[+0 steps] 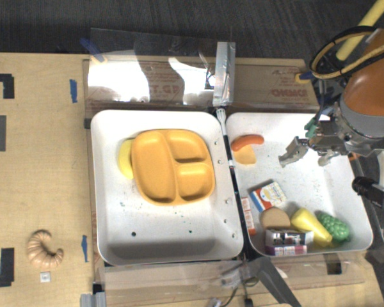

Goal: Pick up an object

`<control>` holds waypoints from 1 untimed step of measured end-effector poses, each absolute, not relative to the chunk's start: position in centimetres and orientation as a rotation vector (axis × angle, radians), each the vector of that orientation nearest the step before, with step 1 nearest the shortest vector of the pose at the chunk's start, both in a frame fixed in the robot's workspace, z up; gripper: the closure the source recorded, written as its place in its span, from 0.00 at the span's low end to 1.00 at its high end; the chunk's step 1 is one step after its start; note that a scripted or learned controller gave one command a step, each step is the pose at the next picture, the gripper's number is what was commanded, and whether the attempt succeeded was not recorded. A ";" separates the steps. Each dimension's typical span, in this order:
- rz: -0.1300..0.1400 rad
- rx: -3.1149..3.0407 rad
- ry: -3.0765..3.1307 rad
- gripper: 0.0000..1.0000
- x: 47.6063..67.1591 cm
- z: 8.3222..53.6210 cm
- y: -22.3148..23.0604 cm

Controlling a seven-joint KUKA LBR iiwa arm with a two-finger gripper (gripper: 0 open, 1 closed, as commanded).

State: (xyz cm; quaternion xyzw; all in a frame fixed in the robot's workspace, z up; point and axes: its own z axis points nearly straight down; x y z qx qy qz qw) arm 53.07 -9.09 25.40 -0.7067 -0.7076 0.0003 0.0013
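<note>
My gripper (310, 155) hangs over the upper part of the right bin (345, 190), its two fingers spread apart with nothing between them. An orange carrot-like piece (246, 141) lies to its left near the bin's divider side. Toward the bin's front lie a red, white and blue carton (267, 196), a brown bread-like lump (275, 218), a yellow fruit (310, 226), a green bumpy item (335, 228) and a small dark can (288, 238). All of these rest on the bin floor, apart from the gripper.
The left bin (115, 222) holds an upturned orange divided tray (173, 165) with a yellow piece (124, 157) under its left edge. A croissant (43, 249) lies on the bench at the lower left. Cables (345, 47) loop above the arm.
</note>
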 end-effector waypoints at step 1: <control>0.005 -2.093 -2.337 0.00 48.1 17.1 -9.9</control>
